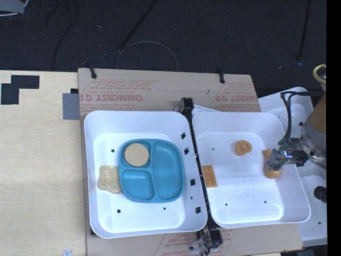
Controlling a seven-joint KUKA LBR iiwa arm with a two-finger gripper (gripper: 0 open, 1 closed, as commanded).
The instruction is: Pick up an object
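Note:
In the right bin [250, 212] my gripper [277, 160] is low by the right wall, directly over a small orange piece [272, 172] that peeks out beneath it. A round brown-orange disc [243, 148] lies to the gripper's left, apart from it. A flat orange rectangle [209, 176] rests by the bin's left wall. The left bin [101, 137] holds a blue divided plate [160, 175] with a tan round cookie [136, 154] in its upper-left compartment. A pale yellow chunk [109, 179] lies just left of the plate.
A black divider [193, 159] runs between the two bins. Cables and the arm's wrist [314, 137] crowd the right bin's right wall. Brown cardboard [160, 92] lies under and behind the bins.

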